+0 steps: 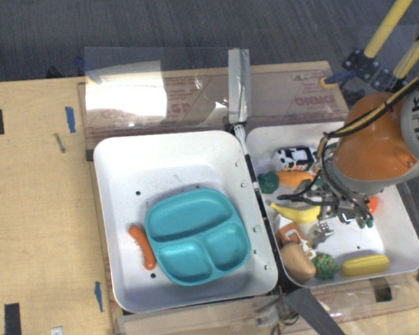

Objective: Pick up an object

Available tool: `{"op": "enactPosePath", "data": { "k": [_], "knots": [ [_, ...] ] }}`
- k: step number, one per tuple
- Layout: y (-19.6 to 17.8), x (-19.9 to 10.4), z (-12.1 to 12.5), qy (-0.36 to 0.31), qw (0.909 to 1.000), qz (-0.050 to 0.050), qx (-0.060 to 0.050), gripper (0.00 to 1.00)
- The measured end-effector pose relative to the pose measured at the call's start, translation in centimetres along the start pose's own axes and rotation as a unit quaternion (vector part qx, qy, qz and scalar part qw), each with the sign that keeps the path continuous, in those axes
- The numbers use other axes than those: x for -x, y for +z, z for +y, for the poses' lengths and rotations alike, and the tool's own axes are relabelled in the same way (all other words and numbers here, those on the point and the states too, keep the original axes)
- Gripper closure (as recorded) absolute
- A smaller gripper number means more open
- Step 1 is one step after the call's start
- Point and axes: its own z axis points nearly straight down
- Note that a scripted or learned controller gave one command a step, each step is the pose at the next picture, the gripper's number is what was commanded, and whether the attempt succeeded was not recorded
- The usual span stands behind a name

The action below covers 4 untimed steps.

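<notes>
Yellow plastic banana (299,212) lay just beside the two-finger gripper (322,222), probably its target; whether the fingers were open, I cannot tell.

Left bin (114,164): divided plate (197,235), sausage (142,246) just left of it. Right bin (399,252): banana (297,211) centre-left, corn cob (364,264) and broccoli (324,265) along the near edge.
</notes>
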Motion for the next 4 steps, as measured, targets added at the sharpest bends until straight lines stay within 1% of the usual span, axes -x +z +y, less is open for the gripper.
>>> {"op": "enactPosePath", "data": {
  "k": [1,2,3,4],
  "knots": [
    [-1.3,0.4,0.1,-0.001,1.0,-0.006,-0.001,1.0],
    [-9.8,6.4,5.5,-0.022,0.9997,0.002,0.002,1.0],
    [-16.5,13.8,3.4,0.011,0.9999,0.001,0.001,1.0],
    [-18.1,14.2,3.7,-0.026,0.9997,0.003,0.001,1.0]
  ]
}}
